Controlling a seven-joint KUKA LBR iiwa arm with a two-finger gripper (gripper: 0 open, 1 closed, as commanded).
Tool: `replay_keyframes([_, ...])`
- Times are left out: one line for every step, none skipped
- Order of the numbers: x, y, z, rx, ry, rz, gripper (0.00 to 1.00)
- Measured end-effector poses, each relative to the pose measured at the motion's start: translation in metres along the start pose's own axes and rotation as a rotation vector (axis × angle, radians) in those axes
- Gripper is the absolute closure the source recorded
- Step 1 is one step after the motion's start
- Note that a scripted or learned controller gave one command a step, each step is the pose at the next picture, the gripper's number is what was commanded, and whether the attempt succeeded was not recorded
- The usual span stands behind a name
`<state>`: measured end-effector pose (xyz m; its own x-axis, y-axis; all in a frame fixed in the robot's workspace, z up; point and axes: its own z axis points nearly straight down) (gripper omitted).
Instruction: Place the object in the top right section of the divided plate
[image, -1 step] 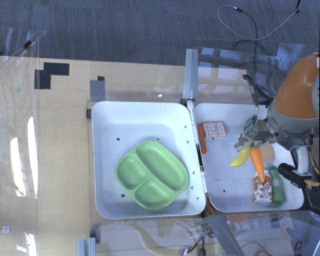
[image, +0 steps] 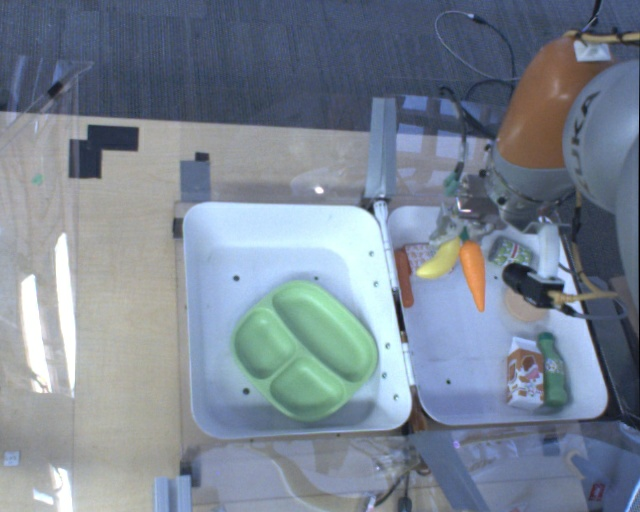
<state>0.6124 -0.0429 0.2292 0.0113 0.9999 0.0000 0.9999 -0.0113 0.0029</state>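
Arm (image: 590, 110) cropped; claw (image: 462, 212) indistinct

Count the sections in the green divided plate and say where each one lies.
3. The green divided plate, in the left bin, has a long section along its upper right, one at its left and one at its bottom.

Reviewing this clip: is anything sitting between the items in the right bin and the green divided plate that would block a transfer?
Only the bin walls where the two bins meet. The green plate lies in the left bin with nothing on it; the banana and carrot lie in the right bin, under the gripper.
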Motion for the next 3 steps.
replay_keyframes([0.084, -0.040, 0.046, 0.005, 0.001, -0.149, 1.00])
replay_keyframes([0.114, -0.083, 0.046, 0.006, 0.002, -0.307, 1.00])
replay_keyframes([0.114, -0.083, 0.046, 0.005, 0.001, -0.306, 0.00])
